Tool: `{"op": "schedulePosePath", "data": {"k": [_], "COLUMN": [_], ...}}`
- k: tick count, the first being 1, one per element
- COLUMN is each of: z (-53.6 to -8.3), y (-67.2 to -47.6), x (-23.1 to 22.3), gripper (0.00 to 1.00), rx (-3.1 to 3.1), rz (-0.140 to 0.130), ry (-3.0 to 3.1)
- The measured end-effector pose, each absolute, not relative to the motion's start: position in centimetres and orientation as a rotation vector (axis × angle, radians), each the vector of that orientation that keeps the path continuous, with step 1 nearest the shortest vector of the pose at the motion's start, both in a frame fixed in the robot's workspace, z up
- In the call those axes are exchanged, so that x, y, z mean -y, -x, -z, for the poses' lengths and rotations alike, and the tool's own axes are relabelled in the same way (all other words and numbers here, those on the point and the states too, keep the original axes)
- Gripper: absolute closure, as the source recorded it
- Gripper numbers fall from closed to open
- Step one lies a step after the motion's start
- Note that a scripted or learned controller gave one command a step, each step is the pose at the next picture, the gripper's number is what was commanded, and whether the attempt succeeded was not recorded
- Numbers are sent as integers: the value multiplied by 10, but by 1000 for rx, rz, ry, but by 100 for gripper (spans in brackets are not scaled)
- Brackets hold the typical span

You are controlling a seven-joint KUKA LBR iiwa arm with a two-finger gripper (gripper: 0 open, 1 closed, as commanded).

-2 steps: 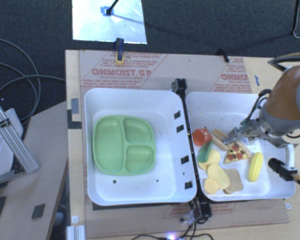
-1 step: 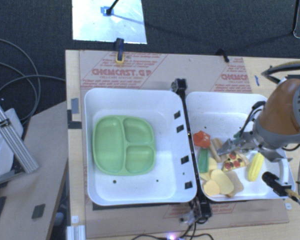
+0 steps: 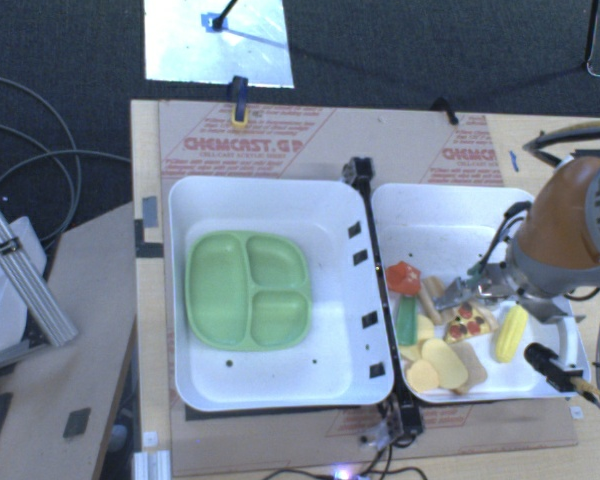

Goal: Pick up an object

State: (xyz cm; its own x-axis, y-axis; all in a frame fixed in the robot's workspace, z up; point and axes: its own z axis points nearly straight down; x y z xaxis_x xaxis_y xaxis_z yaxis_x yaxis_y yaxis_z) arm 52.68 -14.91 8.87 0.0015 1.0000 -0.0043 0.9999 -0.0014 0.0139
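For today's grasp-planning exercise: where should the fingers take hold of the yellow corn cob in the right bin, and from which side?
Grip the corn cob across its middle, coming from above. It lies flat and elongated, with bare bin floor along its right side, so closing across the narrow width probably suits best.

On the desk we see two bins side by side: the left bin holds a divided tray, while the right bin holds a cluster of toy food toward its near edge, beside the gripper.
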Motion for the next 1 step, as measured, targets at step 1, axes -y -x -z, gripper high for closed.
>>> {"op": "schedulePosePath", "data": {"k": [1], "z": [-88], "y": [-547], "x": [203], "gripper": [0], "rx": [-2215], "rz": [-7], "ry": [-2216]}}
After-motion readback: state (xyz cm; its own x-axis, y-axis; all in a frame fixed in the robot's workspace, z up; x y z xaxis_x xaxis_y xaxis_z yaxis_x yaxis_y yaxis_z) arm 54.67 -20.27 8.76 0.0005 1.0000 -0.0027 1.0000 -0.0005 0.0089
